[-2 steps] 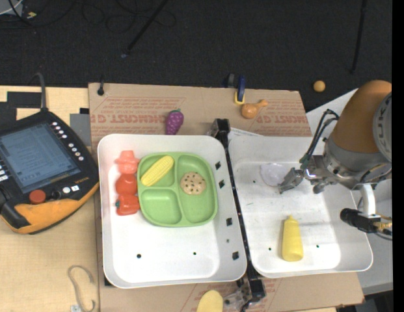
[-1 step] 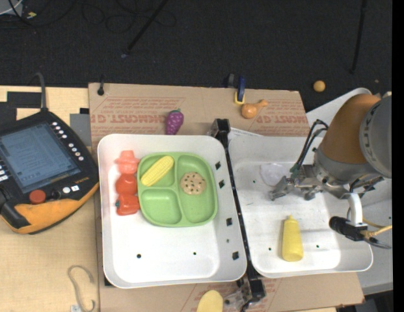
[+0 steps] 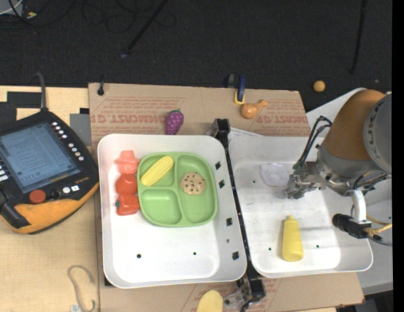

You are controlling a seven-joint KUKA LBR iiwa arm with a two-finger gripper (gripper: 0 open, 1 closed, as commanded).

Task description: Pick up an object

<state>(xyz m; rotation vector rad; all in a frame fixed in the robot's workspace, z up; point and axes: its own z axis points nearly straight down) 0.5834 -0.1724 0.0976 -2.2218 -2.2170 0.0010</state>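
My gripper (image 3: pixel 296 188) hangs low over the right bin (image 3: pixel 267 252), near its upper middle, with the grey arm and orange band coming in from the right. Just left of it lies a pale translucent object (image 3: pixel 274 173) on the bin floor. A yellow mustard bottle (image 3: pixel 291 238) lies in the same bin, below the gripper and apart from it. In the left bin (image 3: pixel 156 259) stands a green divided plate (image 3: pixel 177 189) bearing a corn cob (image 3: pixel 155 169) and a cookie (image 3: pixel 192 183). A red-orange toy (image 3: pixel 126 183) lies left of the plate.
A teach pendant (image 3: pixel 36 168) rests on the bench at far left. Behind the bins lie a purple toy (image 3: pixel 174 121) and an orange toy (image 3: pixel 252 108) on cardboard. A yellow object (image 3: pixel 210 301) sits below the bins. A black divider (image 3: pixel 229 194) separates the bins.
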